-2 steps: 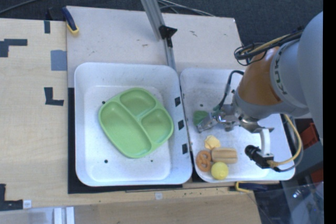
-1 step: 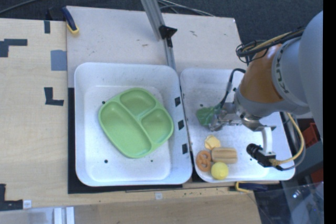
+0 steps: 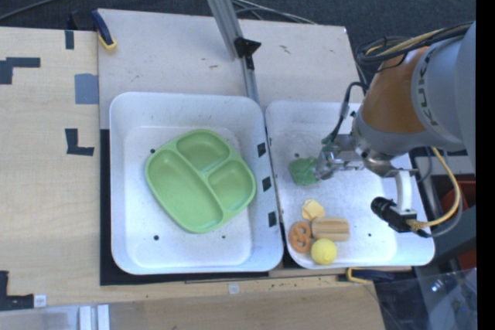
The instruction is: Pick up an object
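At the near edge of the right bin (image 3: 402, 247), close to its near left corner, a small cluster of toy food lies together: a yellow ball (image 3: 324, 251) nearest, an orange pretzel-like piece (image 3: 300, 236) touching it on the left, a tan cylinder (image 3: 330, 228) just behind the ball, and a pale yellow chunk (image 3: 312, 209) behind that. Farther in, near the bin's left wall and about midway along it, a green object (image 3: 303, 171) sits on the floor. The gripper (image 3: 326, 165) is right at that green object's right side; whether its fingers are spread or closed on the object cannot be told from this angle. The grey arm with its orange band (image 3: 390, 100) rises from there toward the right. In the left bin (image 3: 124, 166), a green divided plate (image 3: 200, 180) lies flat in the middle, turned at a slant. Beyond both bins, a metal rail (image 3: 220, 0) slants over the bench's far edge.
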`<state>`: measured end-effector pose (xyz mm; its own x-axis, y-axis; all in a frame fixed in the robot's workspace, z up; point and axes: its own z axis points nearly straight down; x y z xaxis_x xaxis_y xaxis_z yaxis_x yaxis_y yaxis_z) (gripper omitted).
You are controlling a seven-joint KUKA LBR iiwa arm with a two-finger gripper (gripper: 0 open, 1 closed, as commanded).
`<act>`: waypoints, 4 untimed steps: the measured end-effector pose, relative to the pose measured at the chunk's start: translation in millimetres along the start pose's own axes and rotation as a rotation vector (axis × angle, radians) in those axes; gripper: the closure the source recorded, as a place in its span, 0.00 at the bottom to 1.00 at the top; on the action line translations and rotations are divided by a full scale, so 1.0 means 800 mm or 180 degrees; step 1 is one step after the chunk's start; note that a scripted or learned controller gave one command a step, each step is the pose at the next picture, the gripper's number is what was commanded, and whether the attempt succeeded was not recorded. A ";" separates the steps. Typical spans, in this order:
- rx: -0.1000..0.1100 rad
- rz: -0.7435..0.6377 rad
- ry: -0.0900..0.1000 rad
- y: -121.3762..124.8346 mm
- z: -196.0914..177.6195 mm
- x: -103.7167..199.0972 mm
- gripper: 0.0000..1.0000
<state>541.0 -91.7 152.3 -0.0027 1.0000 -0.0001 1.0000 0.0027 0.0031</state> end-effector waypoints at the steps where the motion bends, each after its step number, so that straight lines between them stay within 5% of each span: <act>1: 0.0001 0.0004 -0.0002 -0.008 -0.057 -0.004 1.00; 2: 0.0000 0.0004 -0.0003 -0.005 -0.111 -0.010 1.00; 4: 0.0010 -0.0013 0.0004 0.056 -0.126 0.103 1.00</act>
<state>585.5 -9.4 253.0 -0.0066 1.0000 0.0013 1.0000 0.0066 0.0000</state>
